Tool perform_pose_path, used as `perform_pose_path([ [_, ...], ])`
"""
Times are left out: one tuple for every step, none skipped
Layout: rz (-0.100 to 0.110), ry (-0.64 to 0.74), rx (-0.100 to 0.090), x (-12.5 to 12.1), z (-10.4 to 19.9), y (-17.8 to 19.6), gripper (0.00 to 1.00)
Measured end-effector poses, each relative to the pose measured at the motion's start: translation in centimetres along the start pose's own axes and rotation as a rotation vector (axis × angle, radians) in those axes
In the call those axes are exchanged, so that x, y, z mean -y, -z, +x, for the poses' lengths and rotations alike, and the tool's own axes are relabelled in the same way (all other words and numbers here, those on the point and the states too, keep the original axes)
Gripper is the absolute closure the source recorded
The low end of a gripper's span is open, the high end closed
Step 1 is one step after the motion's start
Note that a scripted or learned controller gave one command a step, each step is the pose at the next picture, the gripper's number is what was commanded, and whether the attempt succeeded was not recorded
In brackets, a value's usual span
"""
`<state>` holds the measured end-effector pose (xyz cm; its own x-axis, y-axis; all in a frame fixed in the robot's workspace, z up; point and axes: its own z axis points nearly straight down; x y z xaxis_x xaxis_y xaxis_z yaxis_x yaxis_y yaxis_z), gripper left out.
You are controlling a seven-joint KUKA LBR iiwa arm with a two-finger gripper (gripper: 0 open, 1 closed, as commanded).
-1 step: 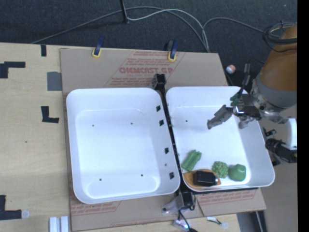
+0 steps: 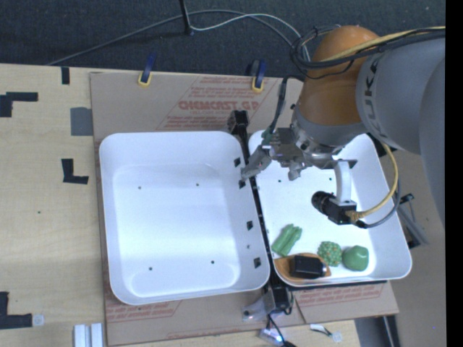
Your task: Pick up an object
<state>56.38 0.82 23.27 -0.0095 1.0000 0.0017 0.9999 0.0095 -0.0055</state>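
Observation:
My gripper hangs over the upper left part of the right bin, close to the divider between the bins. Its two fingers stand spread, open, with nothing between them. Several small objects lie along the right bin's near edge, well below the gripper: a green elongated piece, a bumpy green ball, a smooth green rounded piece, and a black item resting on an orange-brown dish.
The left bin lies beside the gripper on the left. A black connector on a yellow cable hangs from the arm above the right bin's middle. Both bins rest on a cardboard sheet held by clamps at the far edge.

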Motion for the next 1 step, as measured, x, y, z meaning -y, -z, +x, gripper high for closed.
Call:
perform_pose_path([
  [-0.006,-0.007,0.001,-4.64,2.17,1.48,0.0],
])
